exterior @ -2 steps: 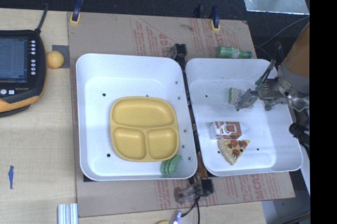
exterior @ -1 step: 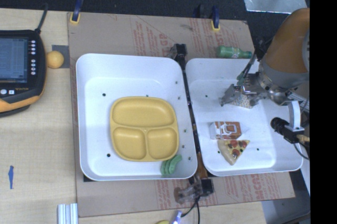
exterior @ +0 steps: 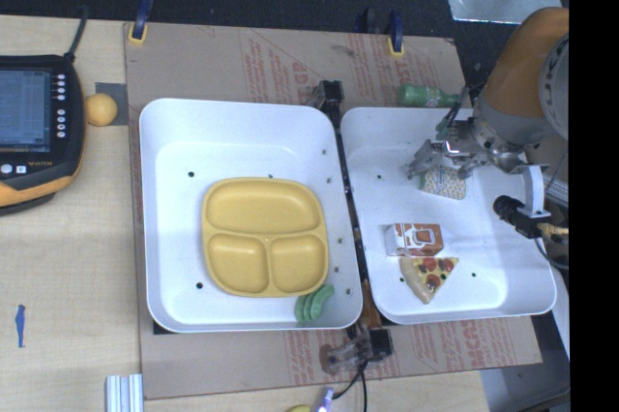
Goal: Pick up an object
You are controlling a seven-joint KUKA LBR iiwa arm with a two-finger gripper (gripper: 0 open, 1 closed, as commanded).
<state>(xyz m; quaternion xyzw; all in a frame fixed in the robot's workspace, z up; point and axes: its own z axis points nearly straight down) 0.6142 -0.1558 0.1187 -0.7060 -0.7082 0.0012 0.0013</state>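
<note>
Two white bins [exterior: 160, 207], pale yellow divided plate [exterior: 263, 235], green item [exterior: 313, 305] at its corner, pizza slice [exterior: 427, 275] tan with red and green spots, white-and-brown carton [exterior: 416, 238], speckled grey-white block [exterior: 446, 185], light wood tabletop [exterior: 58, 304], orange ball [exterior: 101, 108]

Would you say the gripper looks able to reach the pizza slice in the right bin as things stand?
Probably yes. The pizza slice lies flat in the right bin, with nothing on top of it. The gripper hangs over the same bin, further back. Only the small carton beside the slice crowds it.
</note>
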